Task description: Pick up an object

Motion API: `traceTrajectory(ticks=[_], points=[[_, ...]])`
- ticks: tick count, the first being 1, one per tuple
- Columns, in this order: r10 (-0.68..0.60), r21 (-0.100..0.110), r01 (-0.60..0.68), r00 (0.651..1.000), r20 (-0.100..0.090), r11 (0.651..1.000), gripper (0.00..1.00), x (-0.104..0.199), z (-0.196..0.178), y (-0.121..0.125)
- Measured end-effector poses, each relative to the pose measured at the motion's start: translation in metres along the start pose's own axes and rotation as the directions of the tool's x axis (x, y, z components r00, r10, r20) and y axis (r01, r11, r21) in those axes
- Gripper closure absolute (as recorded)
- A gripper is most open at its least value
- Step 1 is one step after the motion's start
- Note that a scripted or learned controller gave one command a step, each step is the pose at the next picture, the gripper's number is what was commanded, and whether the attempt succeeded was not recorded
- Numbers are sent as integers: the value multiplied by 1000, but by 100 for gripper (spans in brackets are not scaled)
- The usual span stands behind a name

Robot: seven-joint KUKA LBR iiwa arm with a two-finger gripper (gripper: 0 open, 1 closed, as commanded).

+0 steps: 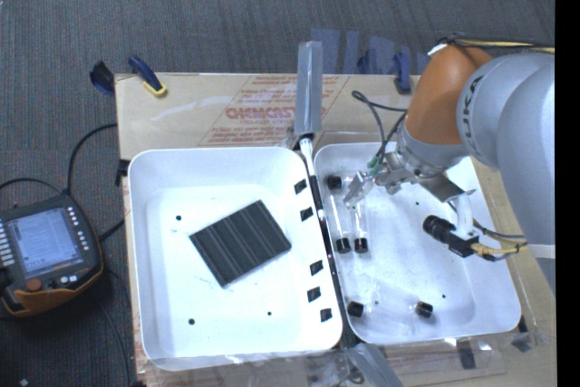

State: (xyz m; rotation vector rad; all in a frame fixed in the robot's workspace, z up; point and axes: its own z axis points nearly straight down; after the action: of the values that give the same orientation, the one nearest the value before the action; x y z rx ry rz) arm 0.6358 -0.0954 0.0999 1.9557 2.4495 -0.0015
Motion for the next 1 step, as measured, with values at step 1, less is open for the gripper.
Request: traceTrajectory(ticks=[1], points=[[0,0,0,1000,0,1000,0,0,0,0]])
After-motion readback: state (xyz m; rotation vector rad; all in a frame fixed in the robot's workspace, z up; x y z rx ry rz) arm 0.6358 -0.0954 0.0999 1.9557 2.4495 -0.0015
